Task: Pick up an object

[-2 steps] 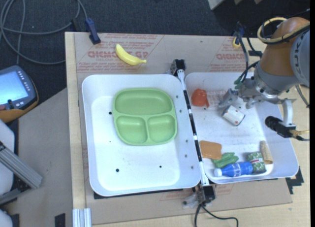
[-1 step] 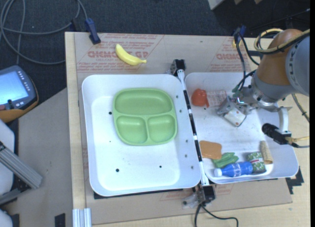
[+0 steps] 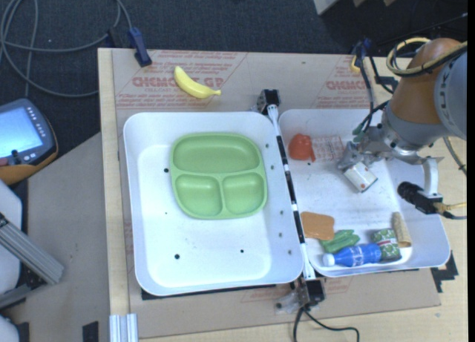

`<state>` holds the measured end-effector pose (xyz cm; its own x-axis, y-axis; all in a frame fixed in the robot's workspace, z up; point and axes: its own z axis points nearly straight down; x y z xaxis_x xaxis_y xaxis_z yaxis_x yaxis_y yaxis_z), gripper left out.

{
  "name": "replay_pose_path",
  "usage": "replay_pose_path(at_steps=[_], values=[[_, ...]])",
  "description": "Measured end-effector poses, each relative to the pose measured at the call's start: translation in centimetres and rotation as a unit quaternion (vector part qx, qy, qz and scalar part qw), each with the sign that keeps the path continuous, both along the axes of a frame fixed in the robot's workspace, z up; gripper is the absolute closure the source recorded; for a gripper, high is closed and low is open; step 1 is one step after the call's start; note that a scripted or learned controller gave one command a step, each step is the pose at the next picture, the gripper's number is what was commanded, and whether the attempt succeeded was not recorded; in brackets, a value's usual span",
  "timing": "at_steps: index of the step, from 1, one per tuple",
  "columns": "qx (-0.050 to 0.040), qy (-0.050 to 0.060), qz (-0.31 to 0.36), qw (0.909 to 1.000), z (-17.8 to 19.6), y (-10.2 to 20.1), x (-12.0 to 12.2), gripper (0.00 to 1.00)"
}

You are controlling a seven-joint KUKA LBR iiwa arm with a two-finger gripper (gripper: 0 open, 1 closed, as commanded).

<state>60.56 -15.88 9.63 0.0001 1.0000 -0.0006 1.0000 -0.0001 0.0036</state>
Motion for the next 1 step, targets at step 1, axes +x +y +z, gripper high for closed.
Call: replay_pose_path(at_steps=[1], values=[[0.0007,0.001,0.001,1.0,8.92,7.32,2.86,1.0]])
